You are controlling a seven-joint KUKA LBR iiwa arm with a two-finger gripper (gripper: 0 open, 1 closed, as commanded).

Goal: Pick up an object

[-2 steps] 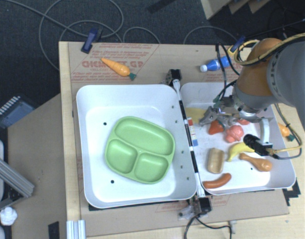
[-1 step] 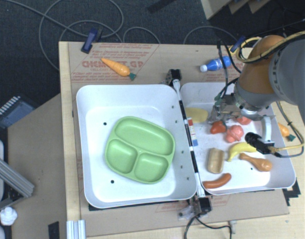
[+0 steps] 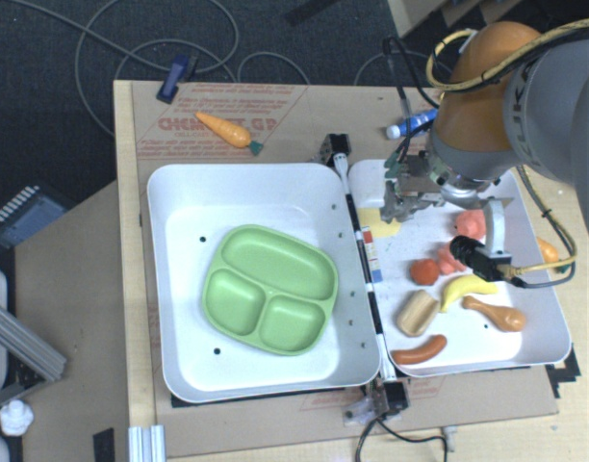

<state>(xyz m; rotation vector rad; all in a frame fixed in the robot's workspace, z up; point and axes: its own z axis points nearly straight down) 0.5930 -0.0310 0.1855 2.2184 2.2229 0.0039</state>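
The right bin [image 3: 554, 340] holds several toy foods: a red tomato [image 3: 424, 270], a yellow banana [image 3: 465, 290], a tan bread roll [image 3: 417, 312], a reddish sausage [image 3: 419, 350], a brown drumstick [image 3: 495, 314], a pink piece [image 3: 472, 223] and a flat yellow piece [image 3: 377, 230]. My gripper [image 3: 402, 200] hangs over the bin's far left corner, just above the flat yellow piece and apart from the other foods. The wrist hides what lies directly beneath it. I see nothing held.
The left bin [image 3: 169, 200] carries a green divided plate [image 3: 269, 289]. On the bench behind the bins lie a toy carrot [image 3: 227, 130], a blue clip [image 3: 175, 77] and a blue-white marker [image 3: 411, 125]. A small orange piece [image 3: 549, 251] sits by the right bin's right wall.
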